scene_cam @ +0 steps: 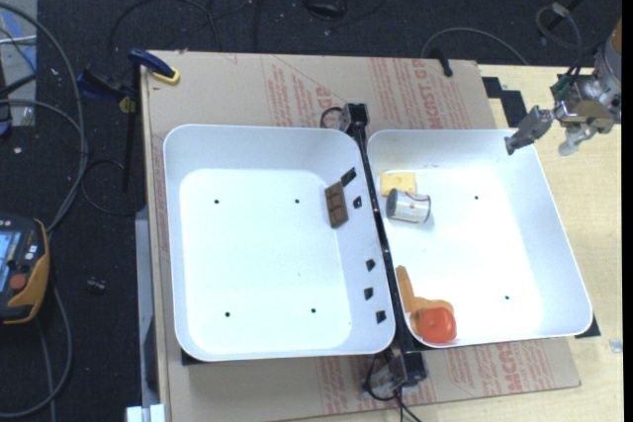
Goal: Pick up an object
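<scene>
The gripper (542, 135) hangs open and empty over the right bin's (514, 242) far right corner. The small grey cylinder (407, 207) lies near the bin's left wall; it looks light, stiff, probably rolling, so grasp across its middle.

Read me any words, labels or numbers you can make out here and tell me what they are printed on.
Red lettering on the cardboard sheet under the bins: upside down or mirrored, too blurred to read.
Label on the small can in the right bin: too small to read.
Screen of the yellow handheld device: unreadable.
</scene>
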{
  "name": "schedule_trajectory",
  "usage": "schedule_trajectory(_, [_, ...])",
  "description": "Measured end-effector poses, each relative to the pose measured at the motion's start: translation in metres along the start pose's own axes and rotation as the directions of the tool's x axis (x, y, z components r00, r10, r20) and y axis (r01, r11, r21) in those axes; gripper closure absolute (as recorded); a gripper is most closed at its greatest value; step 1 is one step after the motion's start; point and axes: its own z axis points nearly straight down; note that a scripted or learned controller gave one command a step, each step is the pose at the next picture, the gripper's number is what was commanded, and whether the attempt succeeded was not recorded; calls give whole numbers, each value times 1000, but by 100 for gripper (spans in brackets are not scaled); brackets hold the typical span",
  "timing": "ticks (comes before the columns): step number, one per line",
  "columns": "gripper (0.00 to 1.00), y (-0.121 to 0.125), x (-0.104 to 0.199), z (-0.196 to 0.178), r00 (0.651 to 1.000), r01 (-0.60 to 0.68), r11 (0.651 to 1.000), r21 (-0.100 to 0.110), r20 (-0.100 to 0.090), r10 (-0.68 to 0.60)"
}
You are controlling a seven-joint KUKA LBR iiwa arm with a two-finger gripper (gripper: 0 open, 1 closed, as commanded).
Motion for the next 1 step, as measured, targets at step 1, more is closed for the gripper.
schedule_trajectory(1, [0, 23, 0, 41, 1000, 3, 1000, 3, -2, -3])
